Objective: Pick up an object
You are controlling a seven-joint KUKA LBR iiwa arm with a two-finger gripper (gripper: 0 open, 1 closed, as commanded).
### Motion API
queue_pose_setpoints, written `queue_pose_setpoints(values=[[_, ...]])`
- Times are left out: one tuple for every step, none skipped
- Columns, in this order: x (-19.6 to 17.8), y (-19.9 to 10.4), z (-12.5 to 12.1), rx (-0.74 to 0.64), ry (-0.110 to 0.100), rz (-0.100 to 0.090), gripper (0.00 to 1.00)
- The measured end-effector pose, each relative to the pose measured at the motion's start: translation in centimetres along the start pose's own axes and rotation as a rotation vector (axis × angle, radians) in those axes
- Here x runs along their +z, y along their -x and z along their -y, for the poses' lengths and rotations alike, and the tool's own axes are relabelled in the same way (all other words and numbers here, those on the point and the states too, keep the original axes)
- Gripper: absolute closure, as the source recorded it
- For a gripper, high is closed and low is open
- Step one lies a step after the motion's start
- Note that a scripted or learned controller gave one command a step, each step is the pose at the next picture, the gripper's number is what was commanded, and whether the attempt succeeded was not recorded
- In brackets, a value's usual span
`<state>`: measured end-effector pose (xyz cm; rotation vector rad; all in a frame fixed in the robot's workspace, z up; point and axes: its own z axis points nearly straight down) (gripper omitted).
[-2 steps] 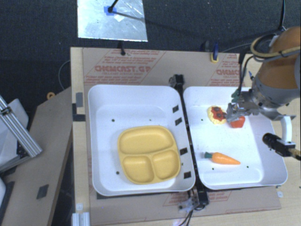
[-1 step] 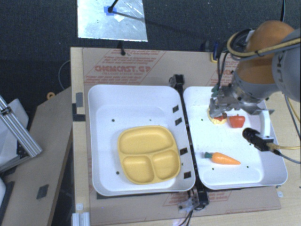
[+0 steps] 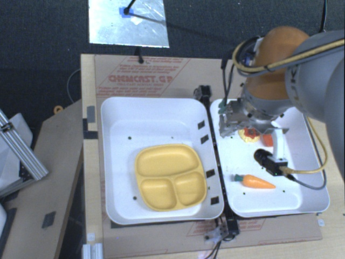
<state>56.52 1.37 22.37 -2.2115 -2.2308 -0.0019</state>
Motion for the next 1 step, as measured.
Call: queue_pose_setpoints(values=[[-0.73,-4.64,-0.17,-0.001,0.001,-0.001,1.0]])
